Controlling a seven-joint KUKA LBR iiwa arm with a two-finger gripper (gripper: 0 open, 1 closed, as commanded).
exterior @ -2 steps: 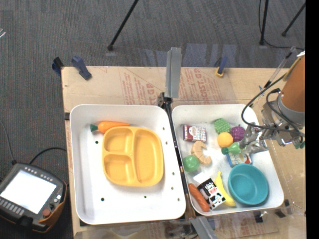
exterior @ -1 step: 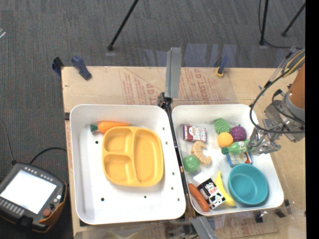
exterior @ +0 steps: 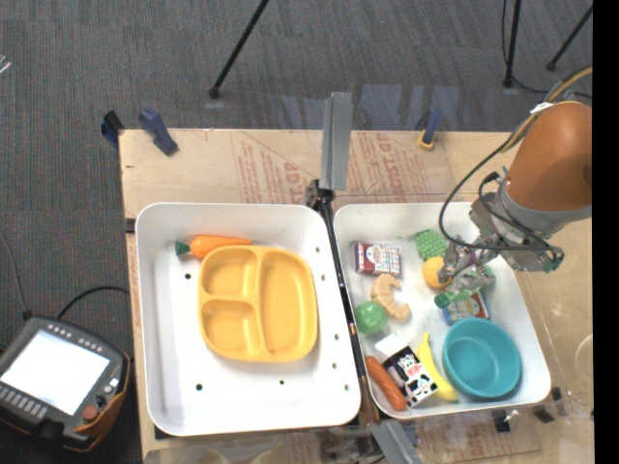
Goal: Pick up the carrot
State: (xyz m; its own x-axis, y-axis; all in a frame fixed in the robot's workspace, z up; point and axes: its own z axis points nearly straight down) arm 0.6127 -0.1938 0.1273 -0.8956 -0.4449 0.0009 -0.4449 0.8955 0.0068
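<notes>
The carrot [exterior: 217,245], orange with a dark green stub, lies in the left bin [exterior: 164,356] just beyond the far left corner of the yellow divided plate [exterior: 257,303]. My gripper [exterior: 467,278] hangs low over the right bin [exterior: 406,222], far to the right of the carrot. It is down among the toys there, beside a yellow-orange fruit [exterior: 434,273] and just above a small box [exterior: 469,305]. The grey wrist and orange band [exterior: 549,162] rise above it.
The right bin also holds a red carton [exterior: 377,258], a croissant [exterior: 390,295], a green apple [exterior: 369,317], a teal bowl [exterior: 481,358], a banana [exterior: 442,383], a cow-patterned carton [exterior: 411,373] and a sausage [exterior: 385,382]. A tablet [exterior: 58,380] lies left of the bench.
</notes>
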